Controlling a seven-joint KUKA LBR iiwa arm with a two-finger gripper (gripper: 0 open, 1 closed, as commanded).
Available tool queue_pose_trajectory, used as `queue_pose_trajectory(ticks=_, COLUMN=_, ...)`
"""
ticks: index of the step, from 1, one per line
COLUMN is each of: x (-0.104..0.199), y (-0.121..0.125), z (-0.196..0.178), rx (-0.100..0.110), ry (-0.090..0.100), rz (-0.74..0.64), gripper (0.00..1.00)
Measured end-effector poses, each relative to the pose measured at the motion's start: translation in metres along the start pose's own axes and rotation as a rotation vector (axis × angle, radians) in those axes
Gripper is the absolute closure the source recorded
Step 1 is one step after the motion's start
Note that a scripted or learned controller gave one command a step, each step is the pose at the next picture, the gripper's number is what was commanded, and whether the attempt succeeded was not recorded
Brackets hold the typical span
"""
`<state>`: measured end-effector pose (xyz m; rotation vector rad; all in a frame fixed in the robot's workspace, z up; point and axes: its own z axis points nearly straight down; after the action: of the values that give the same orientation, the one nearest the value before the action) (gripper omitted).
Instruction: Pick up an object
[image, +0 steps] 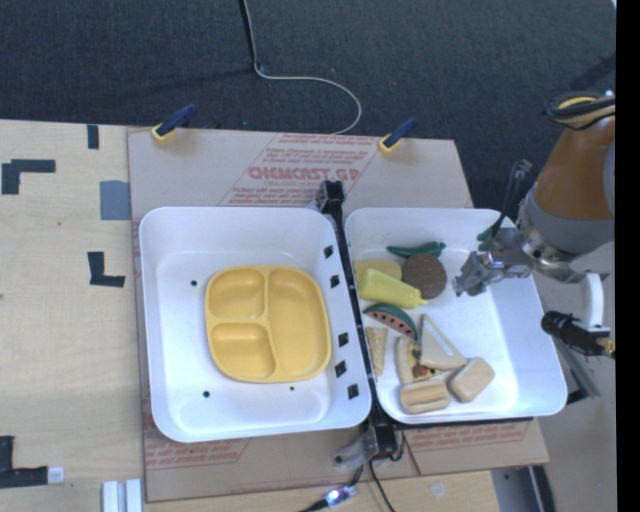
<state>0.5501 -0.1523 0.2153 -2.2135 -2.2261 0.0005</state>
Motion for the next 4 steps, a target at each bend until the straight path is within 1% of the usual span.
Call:
queue_pose_trajectory(ticks=1, x=0.065, y=0.008, z=0.001, rx=0.0, ry=0.001, rz=-0.003, gripper=1.0)
queue_pose_trajectory(ticks=2, x=0.12, y=0.015, z=-0.011, rx=-0.001, ry=0.001, rz=-0.003, gripper=1.0)
queue_pose_trajectory(ticks=3, x=0.172, y=0.022, z=-0.018, rx=-0.001, ry=0.001, rz=-0.002, gripper=1.0)
queue_pose_trajectory(ticks=4, x=0.218, y=0.023, z=-0.018, rx=0.0, ry=0.0, rz=-0.001, gripper=1.0)
